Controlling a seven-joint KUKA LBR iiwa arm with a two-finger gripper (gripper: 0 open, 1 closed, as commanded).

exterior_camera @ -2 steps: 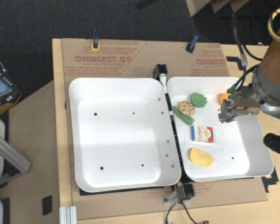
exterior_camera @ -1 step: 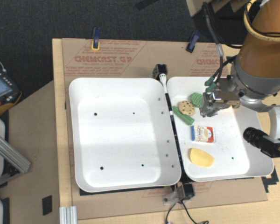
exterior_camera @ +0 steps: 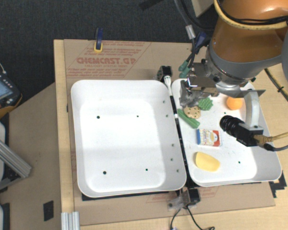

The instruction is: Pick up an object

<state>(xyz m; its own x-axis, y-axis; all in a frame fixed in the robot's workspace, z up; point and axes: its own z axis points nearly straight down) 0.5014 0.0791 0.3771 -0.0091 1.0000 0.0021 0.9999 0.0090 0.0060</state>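
My gripper point(exterior_camera: 186, 96) hangs low over the far left part of the right bin point(exterior_camera: 242, 169), close to the divider between the bins. Just below it lie a long green piece point(exterior_camera: 190, 120), a tan round disc with dark dots point(exterior_camera: 194, 112) and a ridged green item point(exterior_camera: 205, 104). An orange ball point(exterior_camera: 234, 103) sits to the right, partly behind the wrist. A small red, white and blue packet point(exterior_camera: 209, 137) lies mid-bin. Near the front rests a yellow lump point(exterior_camera: 207, 162). I see nothing held in the gripper.
The left bin point(exterior_camera: 120, 138) is a shallow white tray with small dark holes. Both bins rest on a brown cardboard sheet point(exterior_camera: 110, 59) with a blue clamp point(exterior_camera: 99, 41) at its far edge. The arm's bulky orange body covers the back right.
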